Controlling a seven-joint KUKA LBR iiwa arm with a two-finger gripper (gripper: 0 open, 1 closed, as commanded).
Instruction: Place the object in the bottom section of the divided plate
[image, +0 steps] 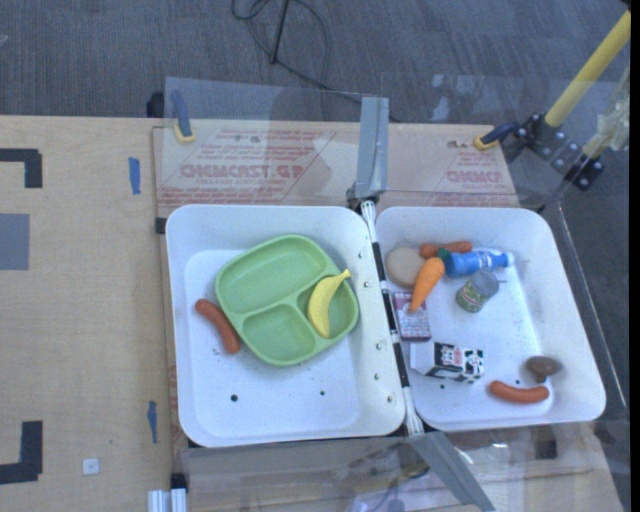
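A green divided plate (265, 280) lies in the left bin (290, 410). Its large upper section and its bottom section (280, 336) hold nothing. A yellow banana (326, 303) lies in the plate's right section, with its stem end poking over the rim toward the bin divider. A red-brown sausage (218, 326) lies on the bin floor just left of the plate, apart from it.
The right bin (570, 300) holds a carrot (427, 282), a blue bottle (476, 262), a small can (478, 291), a beige round piece (404, 265), a dark red packet (413, 320), a cow-print carton (458, 361), a brown lump (543, 368) and another sausage (518, 392).
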